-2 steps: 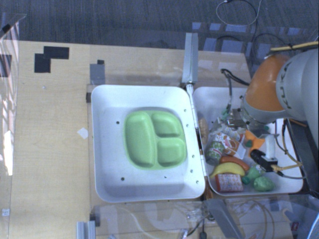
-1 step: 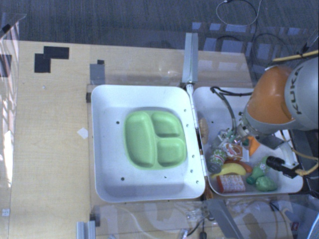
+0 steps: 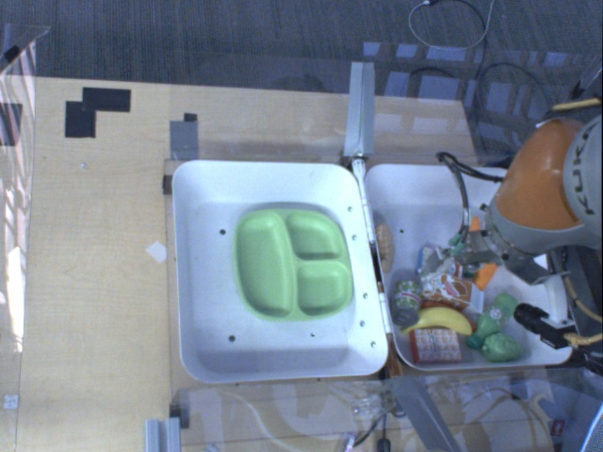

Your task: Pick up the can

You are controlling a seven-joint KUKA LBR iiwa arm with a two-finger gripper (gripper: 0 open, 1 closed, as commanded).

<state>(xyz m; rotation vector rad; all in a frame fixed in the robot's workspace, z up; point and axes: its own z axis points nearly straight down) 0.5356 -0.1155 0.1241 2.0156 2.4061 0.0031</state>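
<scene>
The small grey metal can (image 3: 407, 300) is wedged just left of the curved yellow banana (image 3: 443, 320), so access looks tight. The gripper (image 3: 464, 252) is held above the banana, probably for lining up. Whether it's spread or pressed together can't be told.

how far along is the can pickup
Done: the arm has reached over the right bin, with its claw low among the clutter. In hand: nothing visibly gripped; the can lies on the bin floor beside the banana, apart from the claw. Left: move onto the can, grasp it and lift it.
</scene>
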